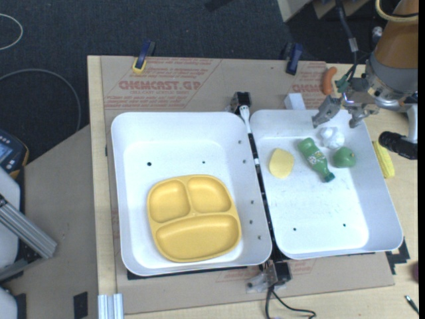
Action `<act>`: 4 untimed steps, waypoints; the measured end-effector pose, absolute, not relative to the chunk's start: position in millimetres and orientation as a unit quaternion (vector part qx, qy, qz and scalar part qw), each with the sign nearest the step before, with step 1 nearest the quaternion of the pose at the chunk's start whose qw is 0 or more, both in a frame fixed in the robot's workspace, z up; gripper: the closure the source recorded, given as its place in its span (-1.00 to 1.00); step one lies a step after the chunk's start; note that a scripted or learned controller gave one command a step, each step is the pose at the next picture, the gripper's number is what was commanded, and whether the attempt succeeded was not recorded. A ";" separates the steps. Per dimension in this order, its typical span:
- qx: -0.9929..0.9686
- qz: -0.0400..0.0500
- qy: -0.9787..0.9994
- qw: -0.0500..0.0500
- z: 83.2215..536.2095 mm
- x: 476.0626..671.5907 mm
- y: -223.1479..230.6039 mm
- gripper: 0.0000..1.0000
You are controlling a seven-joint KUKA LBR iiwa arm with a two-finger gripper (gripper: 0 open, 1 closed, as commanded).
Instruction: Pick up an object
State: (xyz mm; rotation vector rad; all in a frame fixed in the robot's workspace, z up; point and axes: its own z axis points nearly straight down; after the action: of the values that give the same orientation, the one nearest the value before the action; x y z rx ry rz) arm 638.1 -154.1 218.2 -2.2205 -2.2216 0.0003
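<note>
- Overhead, the arm [397,42] reaches in from the right, its orange band above the wrist, over the far right corner of the right bin [319,238].
- Its gripper [339,113] hangs above that bin's far edge with both fingers [323,113] spread wide and nothing between them.
- Just beneath the fingertips lies a small white lump [330,137], near the far edge of the bin.
- A green bottle [315,158] lies tilted beside the lump, its cap end pointing toward the near right.
- A green round piece [344,157] sits just right of the bottle, close to it.
- A yellow piece [281,163] rests left of the bottle, near the bin's left edge.
- The left bin [133,151] carries a yellow tray [192,216] with three compartments, set toward its near edge.
- Both bins sit side by side on a brown board [172,82] held by clamps [141,57] at its far edge.
</note>
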 end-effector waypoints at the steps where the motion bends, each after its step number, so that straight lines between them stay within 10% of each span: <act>1: -0.706 -0.001 -0.708 -0.002 229.5 638.9 -154.1 1.00; 2: -0.705 -0.007 -0.710 -0.008 417.5 617.9 -96.8 1.00; 3: -0.705 -0.006 -0.710 -0.006 511.8 589.2 -37.4 1.00; 4: -0.706 -0.002 -0.708 -0.003 515.1 590.2 -40.8 1.00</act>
State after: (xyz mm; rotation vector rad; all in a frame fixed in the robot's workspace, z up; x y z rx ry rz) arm 590.2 -40.8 515.1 -2.2232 -2.2282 -0.0050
